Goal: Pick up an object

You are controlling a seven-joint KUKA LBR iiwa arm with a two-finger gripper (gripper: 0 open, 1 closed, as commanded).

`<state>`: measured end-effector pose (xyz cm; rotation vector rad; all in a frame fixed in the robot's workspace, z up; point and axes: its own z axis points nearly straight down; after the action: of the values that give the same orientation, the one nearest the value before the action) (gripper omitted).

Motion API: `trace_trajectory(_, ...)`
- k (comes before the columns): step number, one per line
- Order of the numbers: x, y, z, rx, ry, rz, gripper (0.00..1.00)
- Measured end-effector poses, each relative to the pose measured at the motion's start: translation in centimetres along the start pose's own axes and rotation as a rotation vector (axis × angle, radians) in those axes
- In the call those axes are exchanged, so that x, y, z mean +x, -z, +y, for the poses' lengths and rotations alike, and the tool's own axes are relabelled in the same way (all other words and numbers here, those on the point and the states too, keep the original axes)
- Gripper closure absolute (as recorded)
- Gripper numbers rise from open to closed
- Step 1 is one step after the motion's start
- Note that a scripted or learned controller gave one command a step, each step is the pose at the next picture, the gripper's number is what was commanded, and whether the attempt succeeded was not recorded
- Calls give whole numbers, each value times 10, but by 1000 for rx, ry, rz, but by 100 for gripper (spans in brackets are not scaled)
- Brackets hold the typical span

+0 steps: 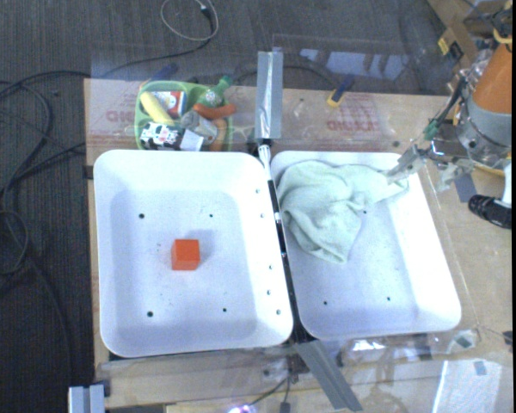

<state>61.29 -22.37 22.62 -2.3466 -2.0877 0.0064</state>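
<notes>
Pale green cloth [327, 206] is seen crumpled in right bin [430, 308], one corner drawn toward gripper [406, 167] at the rim. Grip state cannot be told. Thin corner could slip out when lifted.

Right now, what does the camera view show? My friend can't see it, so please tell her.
Two white bins sit side by side: the left bin holds a small orange cube, the right bin a crumpled pale green cloth. The gripper is at the cloth's right corner, by the right bin's far edge.
</notes>
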Motion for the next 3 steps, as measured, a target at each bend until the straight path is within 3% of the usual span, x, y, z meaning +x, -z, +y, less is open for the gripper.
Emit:
trace_trajectory(1,16,-131,-48,-2,-12,4,0)
trace_trajectory(2,31,-137,51,6,-76,1,0)
trace_trajectory(3,30,-96,52,1,-26,-3,0)
